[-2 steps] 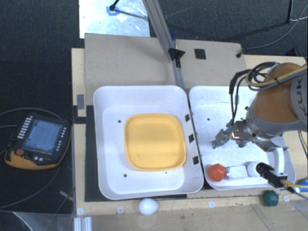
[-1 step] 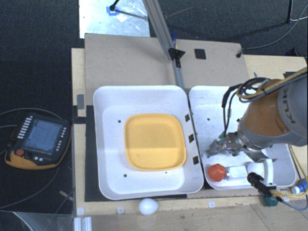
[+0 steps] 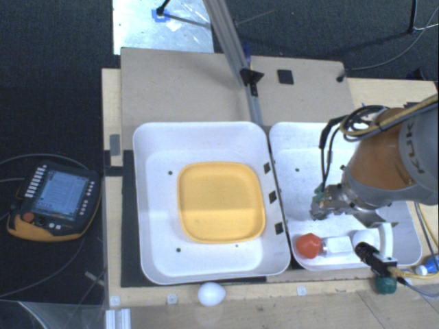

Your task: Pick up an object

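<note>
A square yellow plate lies flat in the middle of the left bin. In the right bin, a red-orange ball rests near the front edge, with a white flat piece just to its right. My gripper hangs low over the right bin's middle, a little behind and to the right of the ball. Nothing shows between its fingers, and the arm body hides much of the bin's right half.
A white egg-shaped object lies on the bench in front of the left bin. A teach pendant sits on the floor at far left. A metal pole slants up from between the bins at the back.
</note>
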You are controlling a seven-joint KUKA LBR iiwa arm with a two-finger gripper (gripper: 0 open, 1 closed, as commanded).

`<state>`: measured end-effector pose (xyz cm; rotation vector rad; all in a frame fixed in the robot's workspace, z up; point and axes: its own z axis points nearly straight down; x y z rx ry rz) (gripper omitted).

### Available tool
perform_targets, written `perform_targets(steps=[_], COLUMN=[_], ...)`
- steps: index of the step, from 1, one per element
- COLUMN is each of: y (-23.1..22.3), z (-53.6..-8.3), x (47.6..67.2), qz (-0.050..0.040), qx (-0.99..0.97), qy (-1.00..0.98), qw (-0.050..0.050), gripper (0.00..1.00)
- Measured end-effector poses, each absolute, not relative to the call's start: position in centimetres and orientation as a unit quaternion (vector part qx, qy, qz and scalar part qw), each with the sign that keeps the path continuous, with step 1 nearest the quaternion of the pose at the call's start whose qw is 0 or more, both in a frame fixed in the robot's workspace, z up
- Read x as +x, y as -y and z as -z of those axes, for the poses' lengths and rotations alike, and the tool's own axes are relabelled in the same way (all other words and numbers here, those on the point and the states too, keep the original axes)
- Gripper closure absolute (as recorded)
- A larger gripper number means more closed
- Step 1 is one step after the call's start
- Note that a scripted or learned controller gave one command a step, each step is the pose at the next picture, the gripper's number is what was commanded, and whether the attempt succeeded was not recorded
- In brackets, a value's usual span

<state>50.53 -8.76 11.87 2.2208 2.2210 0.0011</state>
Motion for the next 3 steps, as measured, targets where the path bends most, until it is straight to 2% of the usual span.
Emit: perform_targets(steps=[2,3], y=[9.2,4.7], z=[-21.4,-20.8], x=[50.5,53.3], qz=[-0.0017,-0.0006], qx=[0.707,0.706], qy=[-0.707,-0.709], qw=[0.002,0.000], gripper=[1.00,1.00])
